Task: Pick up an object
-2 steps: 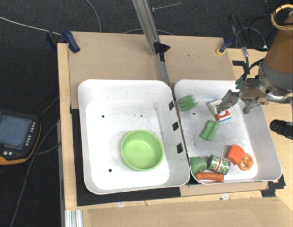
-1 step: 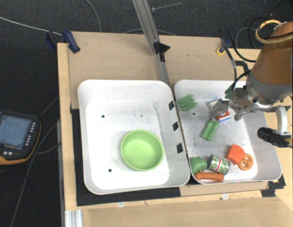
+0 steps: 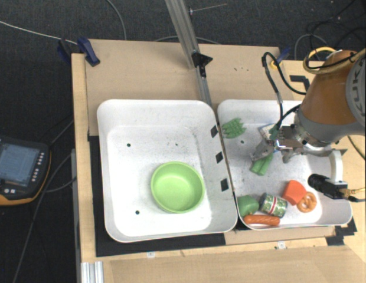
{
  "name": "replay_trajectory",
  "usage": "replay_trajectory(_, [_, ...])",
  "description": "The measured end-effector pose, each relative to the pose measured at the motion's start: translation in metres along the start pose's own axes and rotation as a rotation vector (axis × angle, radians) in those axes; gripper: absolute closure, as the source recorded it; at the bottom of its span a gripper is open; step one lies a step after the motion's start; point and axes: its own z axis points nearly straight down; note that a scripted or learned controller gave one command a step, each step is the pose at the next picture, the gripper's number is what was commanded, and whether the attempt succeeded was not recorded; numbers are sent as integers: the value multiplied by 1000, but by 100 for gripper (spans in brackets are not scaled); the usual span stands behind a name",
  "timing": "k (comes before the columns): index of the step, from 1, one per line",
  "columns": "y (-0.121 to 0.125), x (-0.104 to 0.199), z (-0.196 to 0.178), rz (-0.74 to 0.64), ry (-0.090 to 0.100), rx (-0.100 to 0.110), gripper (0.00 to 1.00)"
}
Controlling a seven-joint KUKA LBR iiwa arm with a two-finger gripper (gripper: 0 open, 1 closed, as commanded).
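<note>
The hand (image 3: 264,152) is low in the right bin (image 3: 324,217), directly over a green cylindrical piece (image 3: 260,165), probably to grasp it; its opening I cannot tell.

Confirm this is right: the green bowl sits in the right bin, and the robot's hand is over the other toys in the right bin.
Not quite. The camera view shows the green bowl in the left bin, not the right bin. The rest holds: the hand is over the toys in the right bin.
</note>
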Motion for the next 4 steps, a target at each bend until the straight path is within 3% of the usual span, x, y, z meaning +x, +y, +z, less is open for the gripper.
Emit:
replay_trajectory(1, [-1,0,52,0,0,1,0])
replay_trajectory(2, [1,0,39,0,0,-5,100])
replay_trajectory(4, [-1,1,-51,-1,-1,-8,100])
